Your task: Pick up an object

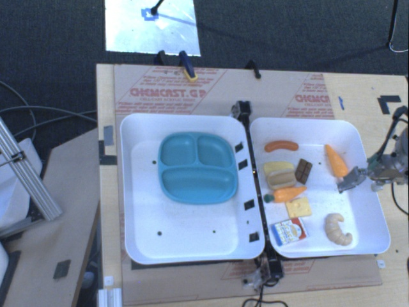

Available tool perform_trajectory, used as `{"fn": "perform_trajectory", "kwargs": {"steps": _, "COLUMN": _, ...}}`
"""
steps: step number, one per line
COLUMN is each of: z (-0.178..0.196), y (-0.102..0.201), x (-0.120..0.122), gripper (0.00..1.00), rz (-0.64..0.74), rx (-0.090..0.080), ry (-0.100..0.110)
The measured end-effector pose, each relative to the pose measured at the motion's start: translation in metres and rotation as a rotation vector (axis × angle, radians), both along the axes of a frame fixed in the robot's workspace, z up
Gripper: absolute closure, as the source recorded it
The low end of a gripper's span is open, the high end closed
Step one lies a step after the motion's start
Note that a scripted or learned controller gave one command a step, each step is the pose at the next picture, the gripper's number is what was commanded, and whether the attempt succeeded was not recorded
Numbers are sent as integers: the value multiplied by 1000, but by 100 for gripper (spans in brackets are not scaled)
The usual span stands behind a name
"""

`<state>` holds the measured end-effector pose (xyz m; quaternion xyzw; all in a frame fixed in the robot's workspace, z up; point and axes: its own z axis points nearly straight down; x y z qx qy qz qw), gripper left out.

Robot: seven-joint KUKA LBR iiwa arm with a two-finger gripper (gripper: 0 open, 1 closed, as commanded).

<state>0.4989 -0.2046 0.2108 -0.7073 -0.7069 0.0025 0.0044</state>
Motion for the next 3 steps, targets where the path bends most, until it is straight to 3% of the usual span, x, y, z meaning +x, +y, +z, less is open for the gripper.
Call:
{"fn": "perform_trajectory", "kwargs": {"steps": 1, "z": 6, "y": 0, "x": 3, "gripper": 0, "rz": 4, "rx": -3, "ry": -11}}
{"fn": "perform_trajectory", "kwargs": {"steps": 3, "z": -79, "y": 4, "x": 4, "gripper": 0, "rz": 2, "rx": -2, "ry": -9}}
